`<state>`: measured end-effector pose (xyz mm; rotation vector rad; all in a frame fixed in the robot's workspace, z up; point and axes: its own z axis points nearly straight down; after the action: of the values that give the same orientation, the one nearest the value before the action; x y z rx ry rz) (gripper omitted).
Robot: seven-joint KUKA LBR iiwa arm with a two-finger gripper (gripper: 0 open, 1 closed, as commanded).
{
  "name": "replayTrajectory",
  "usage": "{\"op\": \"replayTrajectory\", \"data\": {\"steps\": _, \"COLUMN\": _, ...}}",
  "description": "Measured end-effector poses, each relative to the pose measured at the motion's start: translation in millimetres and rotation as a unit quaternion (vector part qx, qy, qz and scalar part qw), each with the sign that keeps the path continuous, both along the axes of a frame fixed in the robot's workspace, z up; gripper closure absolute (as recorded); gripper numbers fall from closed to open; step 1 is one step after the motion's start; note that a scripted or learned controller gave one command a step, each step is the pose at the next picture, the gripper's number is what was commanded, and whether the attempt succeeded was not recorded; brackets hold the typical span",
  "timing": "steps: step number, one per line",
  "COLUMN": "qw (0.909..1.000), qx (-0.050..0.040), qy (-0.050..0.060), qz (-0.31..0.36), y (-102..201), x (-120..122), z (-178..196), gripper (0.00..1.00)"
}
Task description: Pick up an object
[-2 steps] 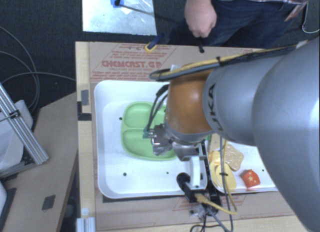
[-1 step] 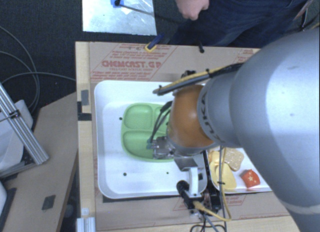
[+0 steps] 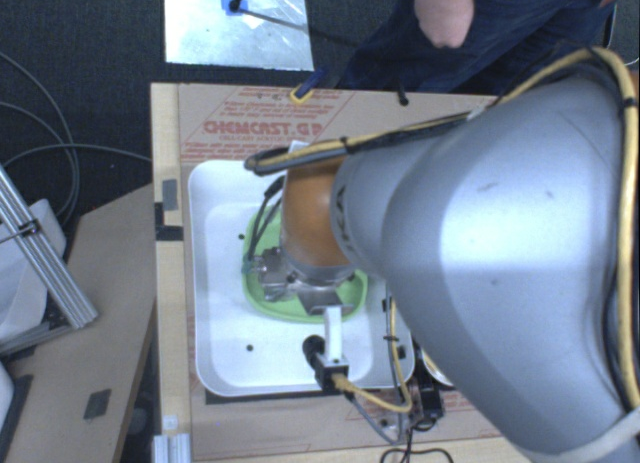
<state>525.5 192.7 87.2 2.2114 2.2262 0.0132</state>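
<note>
Arm [image 3: 500, 251] occupies most of the right side of the camera view, a broad grey housing reaching in from the right and narrowing to the orange band [image 3: 310, 216] above the wrist. The wrist points down into the left white bin [image 3: 215, 351]. The gripper [image 3: 295, 286] sits below the band, directly over a light green flat object [image 3: 262, 301] lying on the bin floor near its middle. The wrist and its mounting hide the working end; whether it is spread or closed cannot be told, and nothing can be confirmed as held. The green object shows as a curved edge on the left and lower side of the wrist; the rest of it is covered. Its exact form cannot be made out.

A black cable [image 3: 290, 156] runs along the top of the wrist, and a yellow cable [image 3: 375, 396] loops at the bin's lower right corner beside a small white and black fitting [image 3: 330, 346].

The bin rests on brown cardboard [image 3: 250, 116] printed with red lettering. The right bin is almost wholly behind the arm. A person's hand [image 3: 445, 1] and dark trousers appear at the upper edge, well apart from the bins. A metal frame [image 3: 45, 261] stands at the far left.
</note>
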Motion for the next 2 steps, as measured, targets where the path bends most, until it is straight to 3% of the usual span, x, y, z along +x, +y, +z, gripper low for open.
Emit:
{"op": "replayTrajectory", "data": {"steps": 1, "qw": 1.0, "qx": 0.0018, "qy": -0.006, "qz": -0.001, "y": 4, "x": 41, "z": 191, "gripper": 1.0}}
{"op": "replayTrajectory", "data": {"steps": 2, "qw": 0.9999, "qx": -0.0034, "qy": 0.007, "qz": -0.007, "y": -74, "x": 26, "z": 116, "gripper": 1.0}}
